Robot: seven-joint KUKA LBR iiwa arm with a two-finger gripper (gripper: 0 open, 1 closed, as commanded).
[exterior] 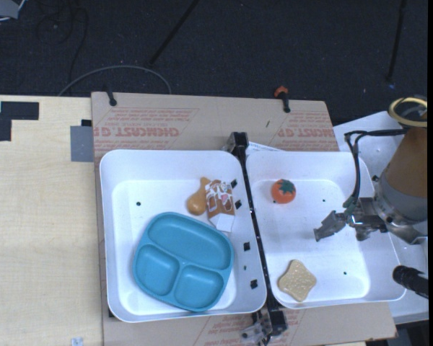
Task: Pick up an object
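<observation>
We see the gripper (330,227) low over the right bin (361,166), reaching in from the right side, its dark fingers pointing left; at this slant we cannot tell whether it is wide or narrow, and nothing shows between its tips. The closest things to it lie in that same bin: a small red tomato-like toy (283,191) with a green top sits up and to the left of the gripper, apart from it, and a tan slice of toast (297,280) lies below and to the left, near the bin's front wall, also apart. In the left bin (114,193) rests a blue divided plate (182,261) with three compartments, and just beyond its far edge lie an orange-brown toy (198,200) and a brown-and-white packet (220,199), touching each other near the divider between the bins. Both bins stand on a cardboard sheet (202,125) on the table (36,229); its printing, seen upside down, looks like "CHEMCRST. GP", though we cannot read it with certainty.
</observation>
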